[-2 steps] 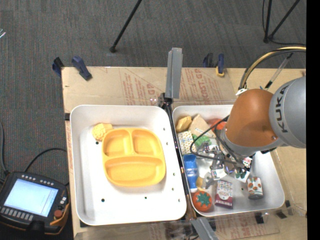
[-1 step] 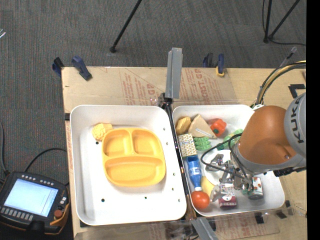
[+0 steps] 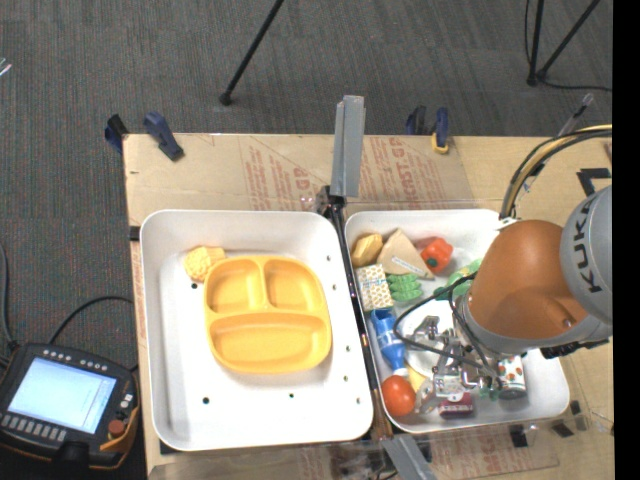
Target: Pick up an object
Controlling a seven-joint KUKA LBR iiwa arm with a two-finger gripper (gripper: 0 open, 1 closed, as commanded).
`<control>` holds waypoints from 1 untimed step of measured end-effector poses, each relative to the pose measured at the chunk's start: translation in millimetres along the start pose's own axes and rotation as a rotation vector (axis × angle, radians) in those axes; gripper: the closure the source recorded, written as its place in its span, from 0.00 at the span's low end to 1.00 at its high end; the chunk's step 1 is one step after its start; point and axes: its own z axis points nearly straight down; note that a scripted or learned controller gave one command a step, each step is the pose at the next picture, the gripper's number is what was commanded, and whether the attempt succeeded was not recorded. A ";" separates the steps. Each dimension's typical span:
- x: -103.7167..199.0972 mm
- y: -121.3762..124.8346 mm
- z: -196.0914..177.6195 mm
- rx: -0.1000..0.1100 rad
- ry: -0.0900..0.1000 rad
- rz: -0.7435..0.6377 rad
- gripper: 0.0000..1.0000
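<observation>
- Your gripper (image 3: 455, 373) hangs low in the right bin (image 3: 545, 408), just right of the orange ball (image 3: 397, 396).
- You cannot tell its grip state.
- The yellow divided tray (image 3: 267, 313) lies well left of the ball.

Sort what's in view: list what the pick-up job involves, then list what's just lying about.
Job in hand:
- gripper, low in the right bin
- pickable items there: orange ball, blue bottle, green toy, red pepper, tan wedge

Lying about:
- yellow divided tray and small yellow piece in the left bin
- teach pendant
- clamps on the bench edge
</observation>
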 end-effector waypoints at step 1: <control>-34.0 8.2 1.2 -0.003 0.005 -0.268 0.00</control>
